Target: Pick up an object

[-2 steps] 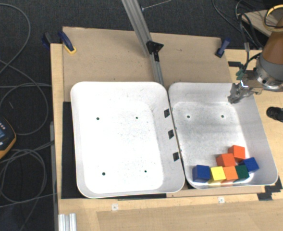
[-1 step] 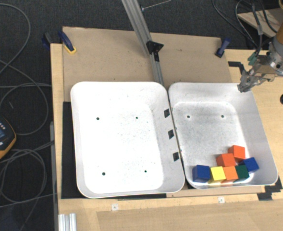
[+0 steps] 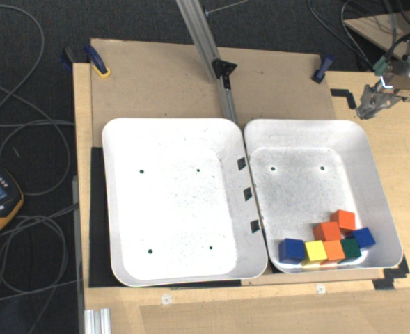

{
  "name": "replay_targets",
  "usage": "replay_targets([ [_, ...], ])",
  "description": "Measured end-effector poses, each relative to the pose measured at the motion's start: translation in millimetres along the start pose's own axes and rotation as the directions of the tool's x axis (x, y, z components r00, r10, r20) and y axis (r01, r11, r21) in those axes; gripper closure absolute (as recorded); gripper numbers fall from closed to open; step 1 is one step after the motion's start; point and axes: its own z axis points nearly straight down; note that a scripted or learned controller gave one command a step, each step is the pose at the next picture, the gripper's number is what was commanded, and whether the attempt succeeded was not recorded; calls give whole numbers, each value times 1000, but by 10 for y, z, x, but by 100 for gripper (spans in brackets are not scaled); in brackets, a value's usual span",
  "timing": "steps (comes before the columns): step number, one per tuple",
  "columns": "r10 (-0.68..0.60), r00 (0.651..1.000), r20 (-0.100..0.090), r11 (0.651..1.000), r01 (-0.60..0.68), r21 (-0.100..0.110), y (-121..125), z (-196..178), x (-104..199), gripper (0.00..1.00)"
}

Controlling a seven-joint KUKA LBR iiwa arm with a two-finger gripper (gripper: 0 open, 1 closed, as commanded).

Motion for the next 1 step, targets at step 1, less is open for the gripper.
replay_targets([
  [1, -4, 1000, -6, 1000, 4, 12, -140, 144, 568, 100],
])
